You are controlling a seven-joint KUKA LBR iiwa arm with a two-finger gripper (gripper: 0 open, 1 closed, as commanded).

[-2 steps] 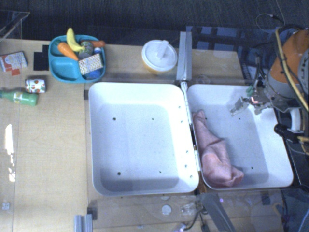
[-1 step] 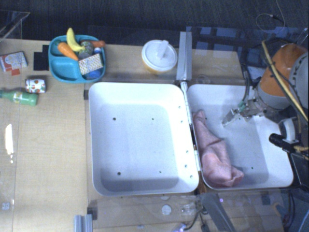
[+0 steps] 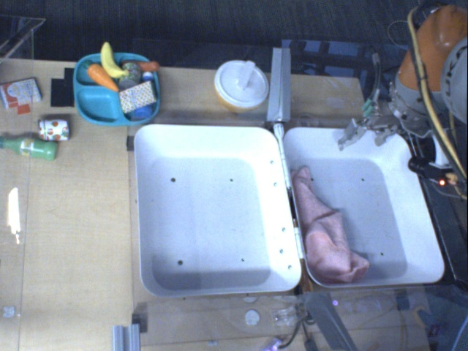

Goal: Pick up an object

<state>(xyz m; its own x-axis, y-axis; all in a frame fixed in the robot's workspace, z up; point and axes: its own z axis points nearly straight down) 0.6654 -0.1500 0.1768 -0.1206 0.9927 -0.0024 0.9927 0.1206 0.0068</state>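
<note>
Pink cloth, crumpled and elongated, is found lying in the right-hand white bin, along that bin's left wall, its lower end bunched near the bin's front left corner. Left-hand white bin is set just beside it, the two separated by a narrow grey divider that extends toward the back. Gripper is seen above the back rim of the right bin, well apart from the cloth; its jaws are spread wide, and nothing is held between them. Grey arm with orange band is seen at the upper right, with yellow cabling looped alongside. On the wooden surface, behind the left bin, a white lidded cup is placed. Further left, a blue divided tray is placed, containing a banana, a carrot and other small items. At the far left, a small can, a green bottle lying on its side and a small carton are noted.
</note>
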